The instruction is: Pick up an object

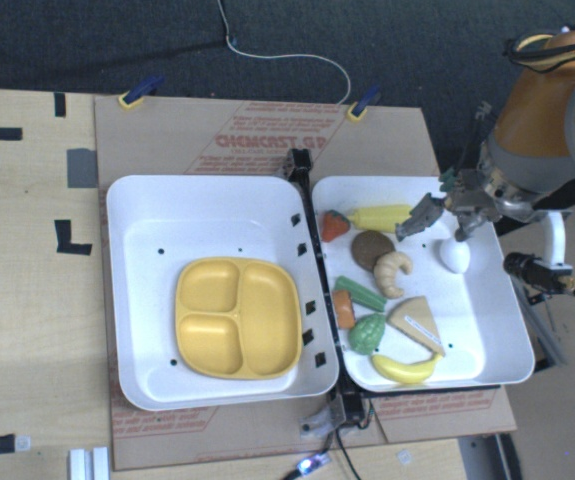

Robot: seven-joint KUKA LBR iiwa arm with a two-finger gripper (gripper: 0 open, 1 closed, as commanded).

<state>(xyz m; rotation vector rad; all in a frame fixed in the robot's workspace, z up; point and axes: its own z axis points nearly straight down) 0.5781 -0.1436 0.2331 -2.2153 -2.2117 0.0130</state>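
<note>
Camera view, nearest first: a banana (pixel 404 369) by the right bin (pixel 497 363) front rim, then a sandwich wedge (pixel 416 323), broccoli (pixel 366 334), a croissant (pixel 394 271), and a white egg (pixel 454 256). My claw (pixel 444 218) hangs spread wide and empty above the bin's far side, just beside the egg. The risk I judge: toys are crowded, so closing may pinch two or skid the smooth egg away.

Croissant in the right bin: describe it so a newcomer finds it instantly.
Look in the right bin, the one crowded with toy food. Near its middle lies the croissant, touching the brown round piece just above it. It is the only pale tan, curved, ridged item there.
</note>
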